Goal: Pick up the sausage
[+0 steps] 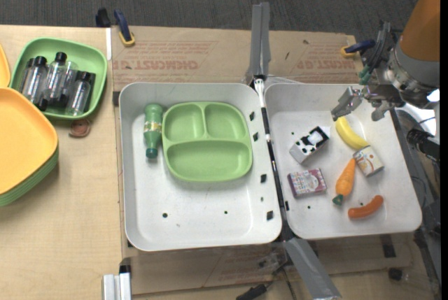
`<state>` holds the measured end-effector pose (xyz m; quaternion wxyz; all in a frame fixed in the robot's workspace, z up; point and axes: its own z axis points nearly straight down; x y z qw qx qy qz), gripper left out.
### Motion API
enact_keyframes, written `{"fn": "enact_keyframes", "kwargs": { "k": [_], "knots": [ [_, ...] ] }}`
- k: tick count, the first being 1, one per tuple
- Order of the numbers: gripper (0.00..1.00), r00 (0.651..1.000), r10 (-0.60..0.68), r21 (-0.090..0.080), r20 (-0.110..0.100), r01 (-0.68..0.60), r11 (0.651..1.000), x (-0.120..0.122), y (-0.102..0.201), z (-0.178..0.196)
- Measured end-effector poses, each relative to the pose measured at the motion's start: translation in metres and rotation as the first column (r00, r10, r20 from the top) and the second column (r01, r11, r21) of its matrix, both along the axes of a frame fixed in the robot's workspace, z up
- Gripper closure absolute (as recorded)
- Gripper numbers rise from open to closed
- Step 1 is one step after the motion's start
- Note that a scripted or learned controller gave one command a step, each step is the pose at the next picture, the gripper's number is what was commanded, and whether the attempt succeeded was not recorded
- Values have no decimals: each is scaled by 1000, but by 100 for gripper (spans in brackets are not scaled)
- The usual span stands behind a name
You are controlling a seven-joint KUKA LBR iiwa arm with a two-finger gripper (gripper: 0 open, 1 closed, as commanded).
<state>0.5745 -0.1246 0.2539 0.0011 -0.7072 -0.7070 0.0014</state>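
Hovering over the far part of the right bin [413, 222], the gripper [360, 101] has its two fingers spread apart with nothing between them — the posture of a tool poised above the clutter before any descent. The sausage [365, 207], reddish-orange, lies flat near the bin's near edge, well apart from the gripper and nearer the camera than every other item in that bin. Just below the fingers rests the banana [350, 132]; beyond it, toward the sausage, sit a small jar [369, 161] and the carrot [344, 180], both between gripper and target. A black-and-white carton [309, 144] and a pink packet [306, 182] lie further from the arm's side. The sausage appears to lie apart from its neighbours — a placement that should leave room for open fingers to straddle it. The green plate [207, 140] and bottle [152, 129] occupy the left bin [203, 229], clear of the work.
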Motion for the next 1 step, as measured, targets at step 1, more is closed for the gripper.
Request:
{"fn": "enact_keyframes", "kwargs": {
  "k": [1],
  "knots": [
    [100,1000,-1,-1,-3,1,1000,0,-1,7]
  ]
}}
